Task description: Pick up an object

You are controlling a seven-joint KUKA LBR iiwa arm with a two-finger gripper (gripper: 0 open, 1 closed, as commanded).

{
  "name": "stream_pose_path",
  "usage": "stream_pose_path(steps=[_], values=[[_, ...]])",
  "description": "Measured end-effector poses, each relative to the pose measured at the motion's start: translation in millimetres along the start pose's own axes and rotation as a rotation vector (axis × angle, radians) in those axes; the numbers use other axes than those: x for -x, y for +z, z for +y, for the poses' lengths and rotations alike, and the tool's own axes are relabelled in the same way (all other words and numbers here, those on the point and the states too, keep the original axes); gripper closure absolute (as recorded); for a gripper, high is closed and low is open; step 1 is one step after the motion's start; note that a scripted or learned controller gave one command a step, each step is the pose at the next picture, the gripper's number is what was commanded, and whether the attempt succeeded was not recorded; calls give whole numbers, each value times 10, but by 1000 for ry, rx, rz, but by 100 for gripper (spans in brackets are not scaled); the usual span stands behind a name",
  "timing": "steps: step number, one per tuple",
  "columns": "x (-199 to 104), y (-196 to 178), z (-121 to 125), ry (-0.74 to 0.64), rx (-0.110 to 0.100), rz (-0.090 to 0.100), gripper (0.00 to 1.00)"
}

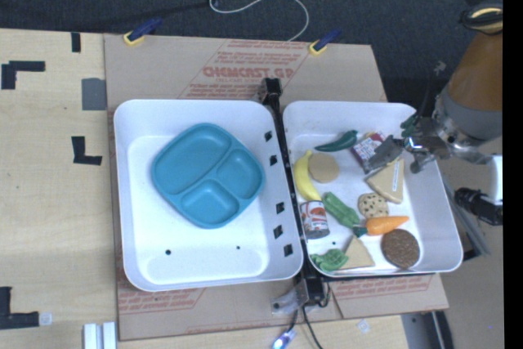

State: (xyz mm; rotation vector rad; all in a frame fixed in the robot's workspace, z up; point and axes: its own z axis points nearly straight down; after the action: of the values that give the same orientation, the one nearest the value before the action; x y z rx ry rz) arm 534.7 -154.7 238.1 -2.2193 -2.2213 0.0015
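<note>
Gripper [391,155] over right bin [433,212] at its 2 o'clock, jaw state unclear, cheese wedge [390,183] just below, blue plate [207,174] in left bin [135,200]

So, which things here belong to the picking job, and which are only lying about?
For the job:
- gripper
- right bin
- its toy foods: banana, carrot, cookie, can, cheese wedge

Only lying about:
- left bin
- blue divided plate
- white cable
- cardboard sheet
</note>
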Motion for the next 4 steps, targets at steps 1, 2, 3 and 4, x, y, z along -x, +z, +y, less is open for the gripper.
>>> stream_pose_path(steps=[1, 2, 3, 4], values=[[-358, -94, -535, -1, -3, 2, 0], [-347, -185, -513, -1, -1, 0, 100], [-1460, 113, -517, -11, -4, 4, 100], [-1784, -958, -497, -5, 11, 2, 100]])
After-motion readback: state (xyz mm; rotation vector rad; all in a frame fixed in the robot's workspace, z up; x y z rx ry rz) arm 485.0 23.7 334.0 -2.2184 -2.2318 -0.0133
